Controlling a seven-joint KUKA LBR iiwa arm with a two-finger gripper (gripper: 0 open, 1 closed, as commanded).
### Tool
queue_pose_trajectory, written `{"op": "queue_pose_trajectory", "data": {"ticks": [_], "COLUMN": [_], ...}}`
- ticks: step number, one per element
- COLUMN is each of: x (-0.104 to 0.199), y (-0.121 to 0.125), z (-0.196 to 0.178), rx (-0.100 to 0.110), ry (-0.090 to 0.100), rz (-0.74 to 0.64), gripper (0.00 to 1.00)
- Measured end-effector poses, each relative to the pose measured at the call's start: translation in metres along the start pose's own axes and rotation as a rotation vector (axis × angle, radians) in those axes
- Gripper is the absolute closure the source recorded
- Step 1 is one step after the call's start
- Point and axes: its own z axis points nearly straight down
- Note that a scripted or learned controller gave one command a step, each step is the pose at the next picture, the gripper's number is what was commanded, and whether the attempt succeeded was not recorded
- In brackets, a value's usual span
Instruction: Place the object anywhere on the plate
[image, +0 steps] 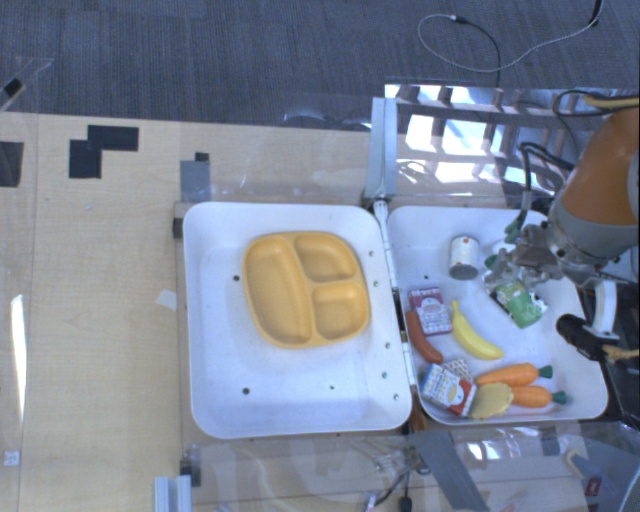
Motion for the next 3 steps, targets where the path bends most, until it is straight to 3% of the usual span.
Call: {"op": "queue_pose_trajectory", "data": {"ticks": [1, 2, 3], "x": [0.141, 0.205, 0.205], "y": [0.000, 0.047, 0.048], "z": [0.005, 0.004, 0.004], "rx": [0.000, -0.002, -0.002], "ry": [0.003, 0.002, 0.002], "rz": [-0.073, -0.227, -0.227], "gripper": [1.00, 1.00, 0.00]}}
